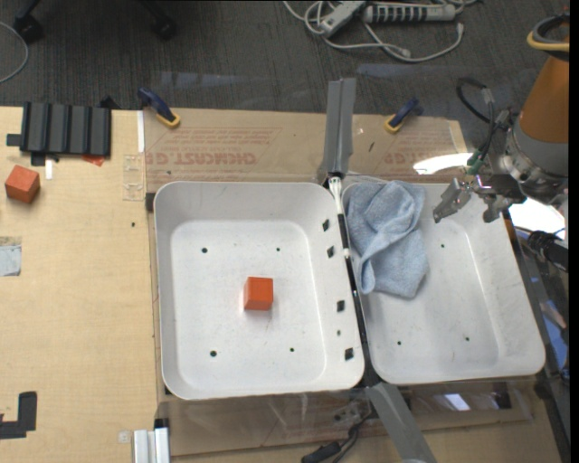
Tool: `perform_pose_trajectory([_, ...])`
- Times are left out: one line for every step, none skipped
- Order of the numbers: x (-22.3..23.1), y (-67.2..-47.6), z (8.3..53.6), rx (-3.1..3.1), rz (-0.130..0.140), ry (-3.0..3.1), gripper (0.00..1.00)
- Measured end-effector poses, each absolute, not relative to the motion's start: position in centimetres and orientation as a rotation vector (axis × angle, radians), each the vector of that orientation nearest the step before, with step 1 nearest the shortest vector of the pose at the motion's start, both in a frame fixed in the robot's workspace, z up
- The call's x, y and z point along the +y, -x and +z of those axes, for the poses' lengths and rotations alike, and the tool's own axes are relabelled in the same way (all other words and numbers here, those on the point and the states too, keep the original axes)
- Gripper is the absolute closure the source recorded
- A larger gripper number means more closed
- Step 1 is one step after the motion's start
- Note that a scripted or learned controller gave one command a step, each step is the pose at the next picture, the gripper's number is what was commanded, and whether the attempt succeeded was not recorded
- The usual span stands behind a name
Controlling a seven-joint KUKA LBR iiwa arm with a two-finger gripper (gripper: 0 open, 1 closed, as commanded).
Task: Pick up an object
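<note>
My claw (468, 208) hangs open above the right bin (479, 353), near the blue cloth (389, 240), gripping nothing.

A dark grey carpeted floor (226, 45) is stretching across the top of the frame. A white power strip (407, 13) is lying on it at upper centre, its pale cables (362, 36) looping around it. The bench (72, 344) is showing as light brown board over the left side, and a printed cardboard sheet (235, 145) is sitting behind the bins, with blue-and-yellow clamps (158, 106) gripping its top edge. A black slotted block (63, 131) is resting at upper left. Bright light is glaring at the right edge.
</note>
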State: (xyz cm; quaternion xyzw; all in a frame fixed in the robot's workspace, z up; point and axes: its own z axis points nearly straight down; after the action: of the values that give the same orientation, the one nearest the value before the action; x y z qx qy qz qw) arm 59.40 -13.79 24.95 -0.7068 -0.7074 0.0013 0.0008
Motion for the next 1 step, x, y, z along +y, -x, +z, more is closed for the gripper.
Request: perform_pose_trajectory([-17.02,-57.22,9.26,-2.538,-0.001,1.855,0.00])
